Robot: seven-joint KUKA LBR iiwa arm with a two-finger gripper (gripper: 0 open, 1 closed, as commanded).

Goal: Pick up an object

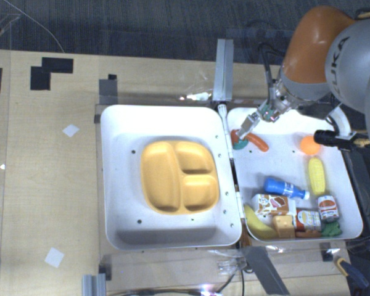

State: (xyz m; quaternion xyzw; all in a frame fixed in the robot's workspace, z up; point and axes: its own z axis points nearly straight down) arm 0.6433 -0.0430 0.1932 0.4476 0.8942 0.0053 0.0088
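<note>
The arm (333, 48) reaches in from the right over the right bin (351, 227), and its gripper (242, 132) is down at that bin's far left corner, close to the wall it shares with the left bin (111, 165). Whether the hand is released or clenched cannot be told at this angle. An orange sausage-shaped toy (257, 142) lies touching or just under the tip, with a small teal piece (239, 145) beside it. An orange ball (309, 145) sits near the far right edge, and a corn cob (317, 175) lies just nearer than it. A blue bottle (285, 188) lies mid-bin. Along the near edge crowd a banana (256, 222), small cartons (272, 205), a can (327, 208) and something green (332, 229). A yellow divided tray (179, 176) rests in the middle of the left bin.
</note>
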